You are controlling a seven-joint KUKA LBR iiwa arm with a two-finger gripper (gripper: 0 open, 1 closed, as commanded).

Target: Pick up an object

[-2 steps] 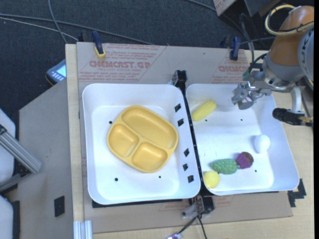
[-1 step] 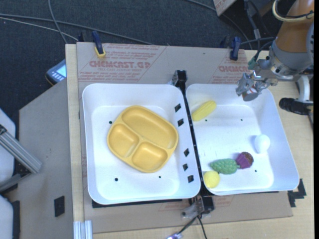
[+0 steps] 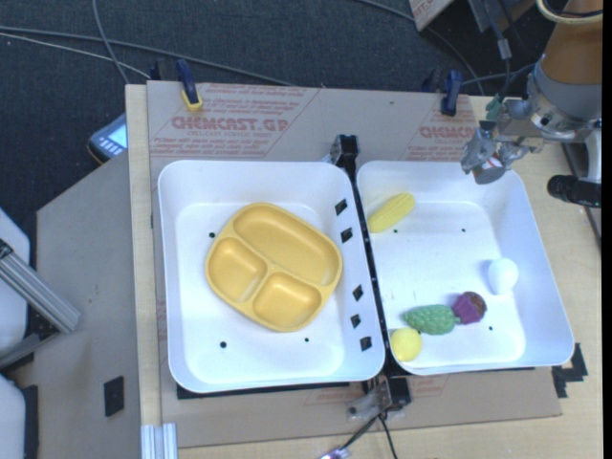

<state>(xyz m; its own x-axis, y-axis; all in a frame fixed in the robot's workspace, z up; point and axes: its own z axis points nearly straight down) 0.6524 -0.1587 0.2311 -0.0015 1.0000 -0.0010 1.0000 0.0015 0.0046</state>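
The right bin [image 3: 535, 256] holds a yellow corn cob [image 3: 391, 211] near its back left. A white egg-shaped object [image 3: 501, 274] lies at mid right. A green bumpy vegetable [image 3: 430, 319], a purple object [image 3: 469, 306] touching it, and a yellow lemon [image 3: 405, 344] sit along the front. My gripper [image 3: 488, 165] hangs over the right bin's back rim, away from all these objects. I see nothing between its fingers.
The left bin [image 3: 182, 285] holds a yellow sectioned plate [image 3: 273, 265]. A black divider with clips [image 3: 352, 247] runs between the bins. Blue clamps [image 3: 188, 84] grip the board's back edge. Cables trail across the dark floor behind.
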